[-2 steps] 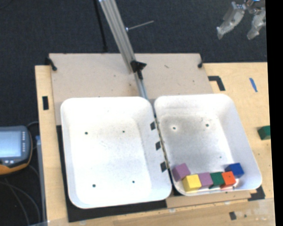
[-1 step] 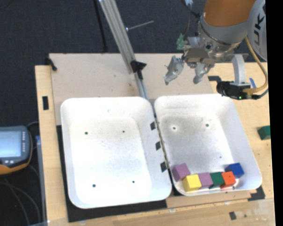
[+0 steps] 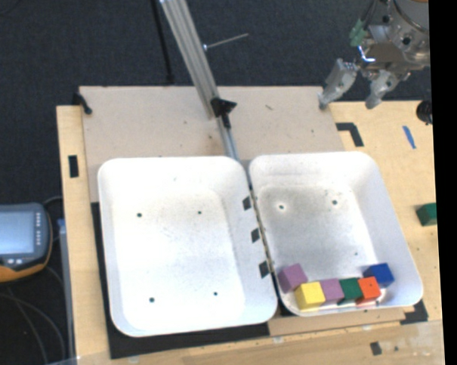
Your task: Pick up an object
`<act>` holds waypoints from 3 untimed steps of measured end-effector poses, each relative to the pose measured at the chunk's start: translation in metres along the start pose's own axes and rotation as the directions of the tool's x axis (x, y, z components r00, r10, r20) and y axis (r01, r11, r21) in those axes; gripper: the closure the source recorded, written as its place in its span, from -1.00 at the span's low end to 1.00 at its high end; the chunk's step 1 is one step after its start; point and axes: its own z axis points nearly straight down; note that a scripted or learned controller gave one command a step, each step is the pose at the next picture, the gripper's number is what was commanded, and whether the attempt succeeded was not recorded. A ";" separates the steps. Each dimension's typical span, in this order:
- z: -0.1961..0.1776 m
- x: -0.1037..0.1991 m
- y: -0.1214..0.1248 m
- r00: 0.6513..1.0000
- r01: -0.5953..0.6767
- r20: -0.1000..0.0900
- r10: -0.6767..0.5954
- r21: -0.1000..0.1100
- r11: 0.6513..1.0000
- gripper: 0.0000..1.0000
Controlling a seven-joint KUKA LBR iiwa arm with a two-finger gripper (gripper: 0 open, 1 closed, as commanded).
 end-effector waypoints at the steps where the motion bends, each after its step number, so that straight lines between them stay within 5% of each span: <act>1: 0.070 0.000 -0.032 1.000 0.004 -0.004 -0.003 0.015 1.000 -1.00; 2: -0.015 -0.062 -0.022 1.000 0.001 0.001 -0.001 -0.003 1.000 -1.00; 3: -0.030 -0.017 -0.003 1.000 0.011 -0.003 -0.011 0.003 1.000 -1.00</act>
